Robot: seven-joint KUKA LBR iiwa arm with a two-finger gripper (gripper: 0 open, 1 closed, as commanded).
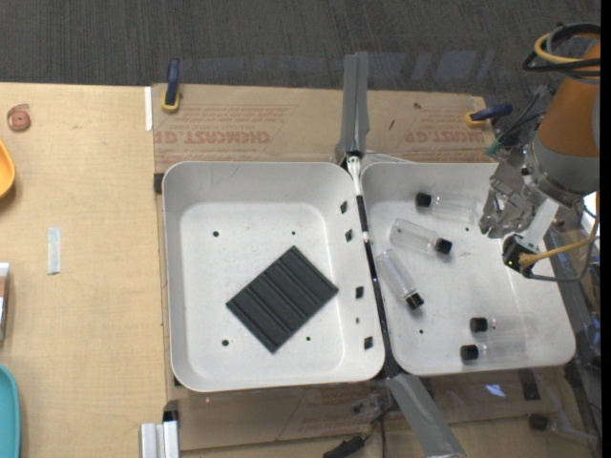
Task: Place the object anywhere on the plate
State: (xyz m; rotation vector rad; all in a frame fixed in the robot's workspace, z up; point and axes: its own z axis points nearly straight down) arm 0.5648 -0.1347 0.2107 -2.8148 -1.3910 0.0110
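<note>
Clear plastic vials with black caps lay scattered over the right white bin, and my gripper hung above that bin's far right part, over bare floor. Whether it was open or shut I could not tell from this slant, and nothing showed between its tips. The nearest clear, black-capped vial lay just to my left, its long axis running left to right with the cap at the right end, toward me. A second clear vial lay nearer and further left, on a diagonal. The dark ribbed rectangular plate sat in the left white bin, well apart to the left, across the divide between the bins. I judged the pick not yet begun.
</note>
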